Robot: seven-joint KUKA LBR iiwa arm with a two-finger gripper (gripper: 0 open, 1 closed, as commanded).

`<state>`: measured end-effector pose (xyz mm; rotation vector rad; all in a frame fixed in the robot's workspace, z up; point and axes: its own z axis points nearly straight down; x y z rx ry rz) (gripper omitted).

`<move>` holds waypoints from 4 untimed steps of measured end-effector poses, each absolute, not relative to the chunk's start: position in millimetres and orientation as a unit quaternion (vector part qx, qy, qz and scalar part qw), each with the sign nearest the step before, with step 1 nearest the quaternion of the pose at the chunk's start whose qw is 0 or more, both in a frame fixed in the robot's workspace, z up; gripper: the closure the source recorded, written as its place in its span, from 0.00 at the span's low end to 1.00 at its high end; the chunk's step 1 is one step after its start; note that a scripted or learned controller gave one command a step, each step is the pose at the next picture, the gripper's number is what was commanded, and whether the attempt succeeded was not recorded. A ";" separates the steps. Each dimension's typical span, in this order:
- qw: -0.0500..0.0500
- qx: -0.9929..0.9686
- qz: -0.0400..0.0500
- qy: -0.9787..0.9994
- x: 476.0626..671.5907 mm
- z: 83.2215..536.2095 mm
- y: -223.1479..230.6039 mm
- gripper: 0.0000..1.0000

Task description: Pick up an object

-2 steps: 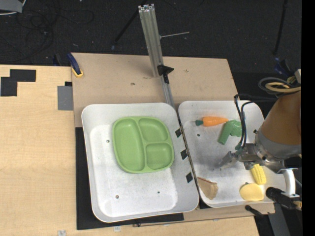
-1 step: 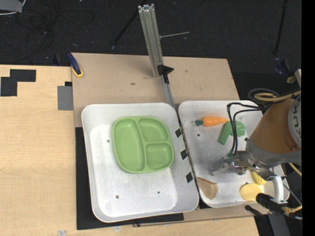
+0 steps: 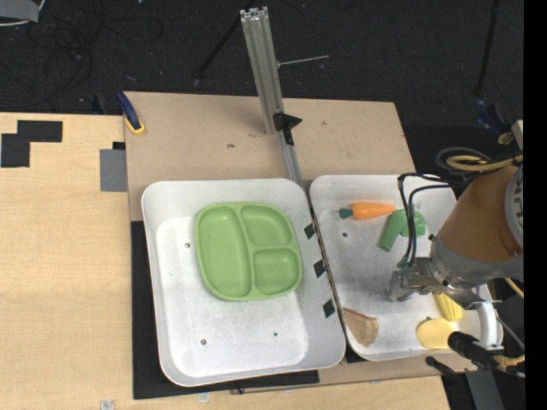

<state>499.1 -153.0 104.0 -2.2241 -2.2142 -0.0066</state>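
Note:
My gripper reaches down into the right bin, low over its floor near the middle. An orange carrot lies at the bin's far side. Beside it rests a green object, just above my gripper. A yellow object sits at the bin's near right corner, with another yellow piece next to the arm. A brown object lies at the near left edge of that bin. Nothing is visible between my fingers.
The left bin holds a green divided plate. A metal post rises behind the bins. Black clips join the two bins. My bulky arm covers the right bin's right side.

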 end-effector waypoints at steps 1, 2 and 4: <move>-0.001 -0.707 0.000 -0.707 498.9 163.5 -161.2 1.00; 0.000 -0.708 0.000 -0.707 493.5 209.5 -168.7 1.00; 0.001 -0.706 0.000 -0.709 514.1 257.5 -122.6 1.00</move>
